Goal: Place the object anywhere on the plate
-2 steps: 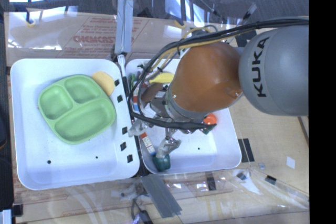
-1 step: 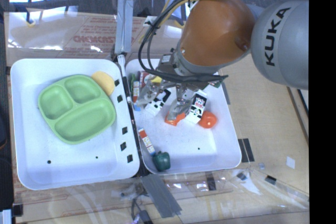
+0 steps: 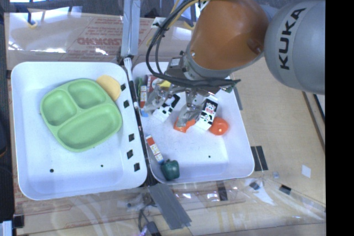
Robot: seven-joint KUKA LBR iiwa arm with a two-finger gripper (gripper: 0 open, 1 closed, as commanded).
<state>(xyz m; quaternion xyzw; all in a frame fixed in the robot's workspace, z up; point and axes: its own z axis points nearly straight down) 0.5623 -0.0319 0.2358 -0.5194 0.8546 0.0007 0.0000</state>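
We take the task's thing to be the small orange block (image 3: 182,124) lying in the right white bin (image 3: 232,157); its long axis runs near-left to far-right. The gripper (image 3: 191,110) sits directly over it, fingers reaching down to the block, but we cannot tell whether they are parted or clamped. Just right of it lie one black-and-white patterned box (image 3: 208,112) and one round orange piece (image 3: 219,127). One dark green object (image 3: 170,169) rests at the bin's near edge. In the left white bin (image 3: 33,174) we count one green three-compartment plate (image 3: 81,113), with one yellow rounded object (image 3: 110,85) touching its far-right rim.
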